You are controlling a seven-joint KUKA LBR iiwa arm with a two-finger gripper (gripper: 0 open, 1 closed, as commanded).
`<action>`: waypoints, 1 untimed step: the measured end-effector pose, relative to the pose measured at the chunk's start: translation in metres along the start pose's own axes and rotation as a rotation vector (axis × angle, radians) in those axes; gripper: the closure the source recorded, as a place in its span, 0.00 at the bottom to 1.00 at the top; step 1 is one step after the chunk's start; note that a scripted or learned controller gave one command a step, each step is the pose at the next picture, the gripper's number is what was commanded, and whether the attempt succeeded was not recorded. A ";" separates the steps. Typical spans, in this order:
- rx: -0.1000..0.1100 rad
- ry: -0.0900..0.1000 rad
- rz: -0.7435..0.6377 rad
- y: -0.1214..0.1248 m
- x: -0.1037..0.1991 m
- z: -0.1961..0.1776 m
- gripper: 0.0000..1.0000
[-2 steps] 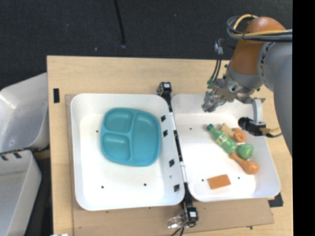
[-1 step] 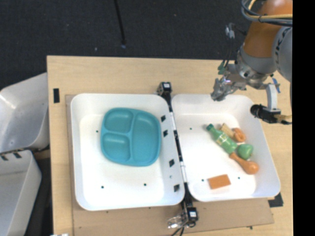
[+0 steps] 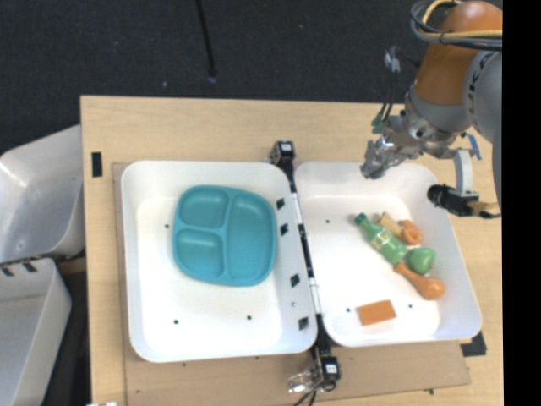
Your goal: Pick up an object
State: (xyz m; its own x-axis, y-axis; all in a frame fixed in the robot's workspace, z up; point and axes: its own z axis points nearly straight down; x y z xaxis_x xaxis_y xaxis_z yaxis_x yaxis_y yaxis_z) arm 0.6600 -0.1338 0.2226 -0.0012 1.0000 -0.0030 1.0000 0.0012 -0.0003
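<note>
In the right bin [image 3: 338, 194] lie a green toy bottle [image 3: 379, 238], a green-and-orange toy vegetable [image 3: 419, 269], a small orange piece [image 3: 408, 231] and a flat orange block [image 3: 376, 313]. My gripper [image 3: 375, 164] hangs over the bin's far edge, up and left of the toys, apart from all of them. Nothing shows between its fingers.
The left bin [image 3: 144, 227] holds a teal divided plate [image 3: 226, 233]. Black clips [image 3: 282, 151] join the bins along the middle seam. A black fitting [image 3: 452, 198] sticks out at the right bin's right side. Wooden bench [image 3: 169, 125] surrounds both bins.
</note>
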 end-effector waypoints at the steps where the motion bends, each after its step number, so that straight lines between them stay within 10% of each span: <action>1: 0.000 0.002 -0.003 -0.002 0.052 0.004 1.00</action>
State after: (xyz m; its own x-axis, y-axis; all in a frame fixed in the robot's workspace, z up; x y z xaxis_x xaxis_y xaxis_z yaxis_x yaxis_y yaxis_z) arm 0.6578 -0.0820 0.2184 -0.0043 1.0000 -0.0011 1.0000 0.0043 0.0000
